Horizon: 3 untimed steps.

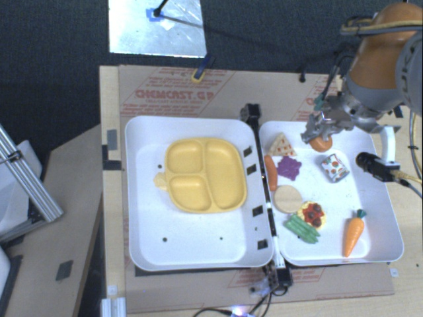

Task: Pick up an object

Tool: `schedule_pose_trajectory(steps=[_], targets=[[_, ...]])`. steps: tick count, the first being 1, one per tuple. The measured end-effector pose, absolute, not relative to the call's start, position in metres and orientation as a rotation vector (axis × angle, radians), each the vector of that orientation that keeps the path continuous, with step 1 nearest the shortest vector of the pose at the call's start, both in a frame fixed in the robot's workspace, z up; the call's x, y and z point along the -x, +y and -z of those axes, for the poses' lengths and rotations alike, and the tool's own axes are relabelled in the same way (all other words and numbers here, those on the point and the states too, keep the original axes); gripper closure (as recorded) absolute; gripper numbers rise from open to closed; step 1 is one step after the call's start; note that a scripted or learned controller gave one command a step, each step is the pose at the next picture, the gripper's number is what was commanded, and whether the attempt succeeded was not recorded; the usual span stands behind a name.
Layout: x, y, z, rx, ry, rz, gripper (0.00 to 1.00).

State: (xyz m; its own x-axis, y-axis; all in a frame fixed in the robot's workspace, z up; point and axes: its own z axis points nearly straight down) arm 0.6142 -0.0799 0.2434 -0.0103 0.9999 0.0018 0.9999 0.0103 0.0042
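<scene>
Table bins: gripper (320,135) hovering over orange ball (322,144), finger state unclear, nothing lifted yet.

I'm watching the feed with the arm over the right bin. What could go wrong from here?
1. The gripper sits over a small orange object near the bin's far wall; a grasp there may slip or bump the wall.
2. The wrapped candy and sandwich wedge lie close by, so a sideways drift could nudge them.
3. The black cylinder on the arm hangs low over the bin and might sweep toys.
</scene>
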Motion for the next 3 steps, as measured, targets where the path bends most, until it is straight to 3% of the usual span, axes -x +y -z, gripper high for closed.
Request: schedule_pose_trajectory(steps=[1,3], targets=[[-0.623,-0.029,-0.229,-2.212,2.232,-0.002,1.00],[-0.658,0.078,-0.220,-2.210,2.232,-0.008,1.00]])
